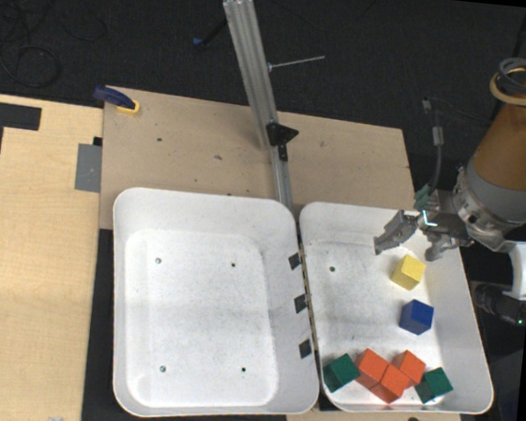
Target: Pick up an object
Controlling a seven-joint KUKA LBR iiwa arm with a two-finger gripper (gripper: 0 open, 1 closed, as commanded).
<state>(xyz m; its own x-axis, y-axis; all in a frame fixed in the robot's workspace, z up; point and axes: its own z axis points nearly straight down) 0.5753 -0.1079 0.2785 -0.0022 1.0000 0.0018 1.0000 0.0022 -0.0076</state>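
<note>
The right bin (354,281) holds several blocks. A yellow block (408,271) lies near its upper right, and a blue block (416,316) sits just below it. Along the front edge are two orange blocks (386,372) flanked by a green block (341,370) on the left and another green block (434,384) on the right. My gripper (417,239) hangs above the far part of the right bin, just above the yellow block. Its two fingers are spread apart with nothing between them.
The left bin (196,301) sits beside the right one, joined by black clips along the shared edge. A slanted aluminium rail (255,72) rises from the bench behind the bins. A blue and yellow clamp (117,99) sits at the far left of the bench.
</note>
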